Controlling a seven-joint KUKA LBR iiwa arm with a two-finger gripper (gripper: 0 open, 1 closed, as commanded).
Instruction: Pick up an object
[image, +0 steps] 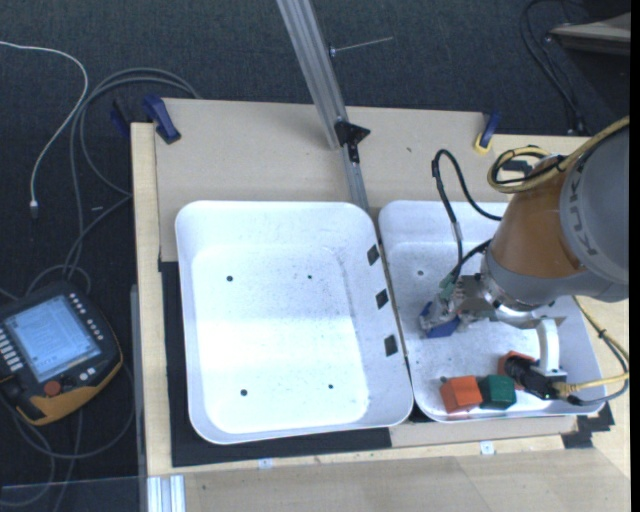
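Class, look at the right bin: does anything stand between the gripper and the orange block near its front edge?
Nothing visible does. The gripper sits over a blue object; bare bin floor separates it from the orange block.

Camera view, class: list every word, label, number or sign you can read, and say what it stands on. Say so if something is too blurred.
No text reads clearly anywhere.
Teach pendant on the floor: its lit screen shows lines of content, too small and blurred to read.
Black marks on the left bin rim: plain patches, no legible characters.
Orange block and green block: no lettering visible.
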